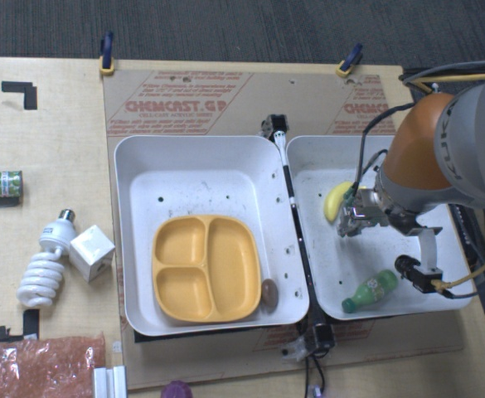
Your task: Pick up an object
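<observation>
Bench, far left: small green can (2, 186), a spiral light bulb (43, 261) and a white cube (92, 252) touching it.
Left bin (134, 247): yellow three-part tray (206, 268), with a small brown lump (269, 294) right at its right edge.
Right bin (325, 301): banana (337, 201) near the back left, green bottle (371, 290) lying on its side near the front.
Gripper (351, 222): down in the right bin, just beside the banana's lower end; honestly can't tell how wide it's set or whether it's got anything.
</observation>
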Controlling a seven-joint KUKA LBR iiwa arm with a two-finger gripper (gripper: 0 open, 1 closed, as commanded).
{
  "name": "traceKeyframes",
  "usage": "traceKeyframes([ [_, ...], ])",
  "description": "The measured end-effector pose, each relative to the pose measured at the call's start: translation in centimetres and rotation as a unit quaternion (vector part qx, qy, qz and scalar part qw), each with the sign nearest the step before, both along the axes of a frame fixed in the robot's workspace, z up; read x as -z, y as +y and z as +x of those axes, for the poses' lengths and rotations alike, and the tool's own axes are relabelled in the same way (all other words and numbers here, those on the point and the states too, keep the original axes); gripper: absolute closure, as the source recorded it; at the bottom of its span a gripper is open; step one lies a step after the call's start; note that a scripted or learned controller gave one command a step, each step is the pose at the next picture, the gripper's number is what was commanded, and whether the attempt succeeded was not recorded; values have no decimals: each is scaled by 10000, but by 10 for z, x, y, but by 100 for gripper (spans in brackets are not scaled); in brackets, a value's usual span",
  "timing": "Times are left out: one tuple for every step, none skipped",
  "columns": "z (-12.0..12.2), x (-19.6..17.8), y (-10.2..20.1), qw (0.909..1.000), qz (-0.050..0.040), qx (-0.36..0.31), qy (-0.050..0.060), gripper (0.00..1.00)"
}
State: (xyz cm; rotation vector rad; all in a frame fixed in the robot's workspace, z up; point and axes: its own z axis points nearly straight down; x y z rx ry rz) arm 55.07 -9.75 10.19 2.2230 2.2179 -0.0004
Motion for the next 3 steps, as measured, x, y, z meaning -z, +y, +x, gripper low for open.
traceKeyframes([
  [-33,10,-9,10000,6,-4,5,0],
  [63,9,-17,10000,0,-23,0,0],
  [109,-25,-66,10000,-3,-25,-7,0],
])
